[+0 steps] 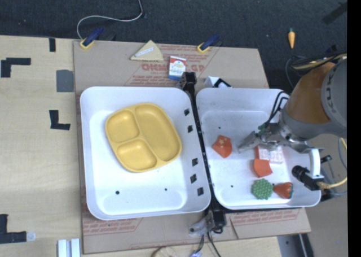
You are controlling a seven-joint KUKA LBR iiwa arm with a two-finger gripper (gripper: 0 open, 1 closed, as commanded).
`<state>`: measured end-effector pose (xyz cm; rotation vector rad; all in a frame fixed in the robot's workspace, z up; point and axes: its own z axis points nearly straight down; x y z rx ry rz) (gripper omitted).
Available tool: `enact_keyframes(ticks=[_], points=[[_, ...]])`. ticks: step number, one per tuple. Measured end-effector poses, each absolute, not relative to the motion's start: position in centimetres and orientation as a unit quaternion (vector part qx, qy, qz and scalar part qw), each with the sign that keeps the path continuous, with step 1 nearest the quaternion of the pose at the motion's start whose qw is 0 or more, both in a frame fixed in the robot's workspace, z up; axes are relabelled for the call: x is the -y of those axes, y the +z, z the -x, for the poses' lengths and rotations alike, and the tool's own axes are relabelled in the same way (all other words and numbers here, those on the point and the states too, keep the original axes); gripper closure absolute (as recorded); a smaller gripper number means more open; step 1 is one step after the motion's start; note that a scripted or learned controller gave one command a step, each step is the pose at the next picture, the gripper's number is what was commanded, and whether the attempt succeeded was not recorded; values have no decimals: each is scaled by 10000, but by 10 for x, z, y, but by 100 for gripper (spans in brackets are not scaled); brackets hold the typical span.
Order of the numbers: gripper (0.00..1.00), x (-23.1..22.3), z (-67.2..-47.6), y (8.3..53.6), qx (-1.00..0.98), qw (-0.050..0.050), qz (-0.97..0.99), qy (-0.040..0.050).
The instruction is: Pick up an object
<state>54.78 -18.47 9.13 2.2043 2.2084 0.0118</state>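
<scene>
We see two white bins side by side on the counter: the left bin (96, 194) carries a yellow divided plate (142, 136), and the right bin (237, 100) holds the small pieces, over which the arm (313, 100) reaches from the counter's right edge. Nothing is lifted yet, so the whole pick remains; the hand (255, 139) hangs with fingers spread and released, grasping nothing, between an orange wedge (222, 146) and a red block (262, 167). The wedge, our likeliest target, sits near the bin's middle, its point toward the far edge.
</scene>
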Motion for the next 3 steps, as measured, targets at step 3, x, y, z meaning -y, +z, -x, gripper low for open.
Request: enact_keyframes(ticks=[3], points=[[0,94,-585,130,-7078,5,-7065,2]])
